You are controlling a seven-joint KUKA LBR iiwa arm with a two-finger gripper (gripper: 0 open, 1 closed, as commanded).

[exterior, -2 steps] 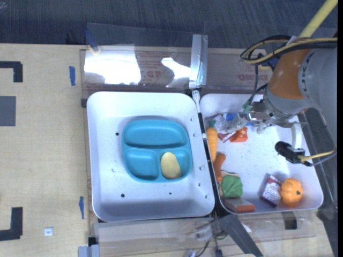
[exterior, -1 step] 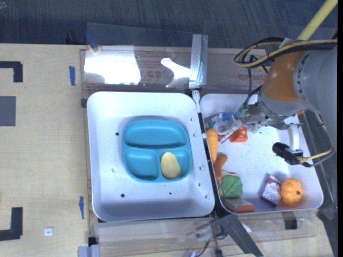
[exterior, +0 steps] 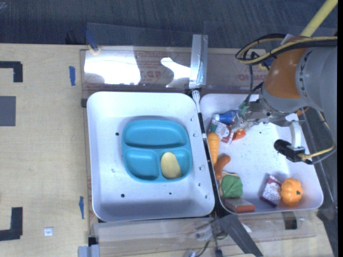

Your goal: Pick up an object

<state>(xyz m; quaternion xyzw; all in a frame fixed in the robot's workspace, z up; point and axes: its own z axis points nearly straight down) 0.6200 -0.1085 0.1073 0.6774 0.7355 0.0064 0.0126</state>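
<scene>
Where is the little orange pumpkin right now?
The pumpkin sits in the right bin, near its front right corner in the camera view, right beside a small purple packet.

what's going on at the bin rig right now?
The KUKA arm reaches in from the right, its gripper low over the right bin near a small heap of packets by the divider. Nothing is visibly held. A pumpkin, carrot and green item lie in that bin. The left bin holds a blue tray with a yellow potato-like piece.
</scene>
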